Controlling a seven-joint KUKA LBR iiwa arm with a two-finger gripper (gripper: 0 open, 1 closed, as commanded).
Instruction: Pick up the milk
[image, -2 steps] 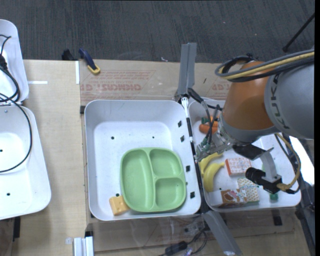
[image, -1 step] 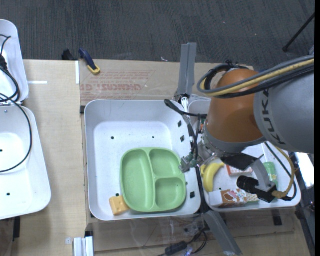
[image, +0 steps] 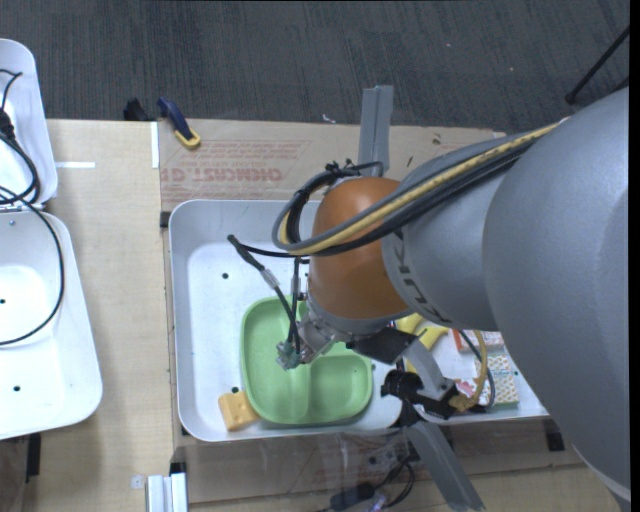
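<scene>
Arm: the grey arm reached in from the right, its bulk covering the right part of the bin, and its orange band sat directly above the tool.
Tabletop: tan surface that lay around both bins, stretching away on every side of the tool.
Right bin: shallow and white; the tool hung inside it, near its middle.
Left bin: white, well apart from the tool, far to its left, with black cables looping over it.
Green container: a rounded green dish inside the right bin, directly beneath the tool and spreading below and to both sides of it.
Milk: could not be picked out with any certainty; coloured packaging showed just to the right of the tool, partly hidden under the arm, too covered to name.
Tool: it pointed down over the upper middle of the green container; whether it was wide, narrow or holding anything could not be told, as the wrist and cables hid it.
Yellow piece: a small yellow block that lay below and to the left of the tool, just beside the green container's lower left edge.
Blue-and-yellow clamp: it rested on the tabletop well above and to the left of the tool.
</scene>
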